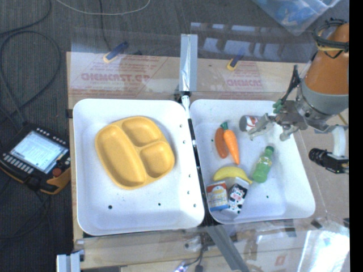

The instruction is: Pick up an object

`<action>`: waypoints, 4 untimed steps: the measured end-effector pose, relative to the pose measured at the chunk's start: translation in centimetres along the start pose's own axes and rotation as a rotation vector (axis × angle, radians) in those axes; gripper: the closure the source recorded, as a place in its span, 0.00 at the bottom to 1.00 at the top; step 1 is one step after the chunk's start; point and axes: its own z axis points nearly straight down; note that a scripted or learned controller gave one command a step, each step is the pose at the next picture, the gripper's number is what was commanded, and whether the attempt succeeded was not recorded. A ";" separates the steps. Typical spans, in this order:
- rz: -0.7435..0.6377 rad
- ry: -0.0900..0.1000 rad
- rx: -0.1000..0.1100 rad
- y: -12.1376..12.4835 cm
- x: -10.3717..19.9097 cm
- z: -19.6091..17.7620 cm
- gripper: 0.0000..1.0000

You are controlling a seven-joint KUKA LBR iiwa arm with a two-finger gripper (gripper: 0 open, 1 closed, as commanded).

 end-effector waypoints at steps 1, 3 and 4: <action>-0.004 -0.001 -0.006 -0.7 3.6 14.4 0.00; -0.005 0.001 -0.002 -0.7 3.6 13.6 0.00; -0.007 0.004 0.002 -0.7 3.7 13.0 1.00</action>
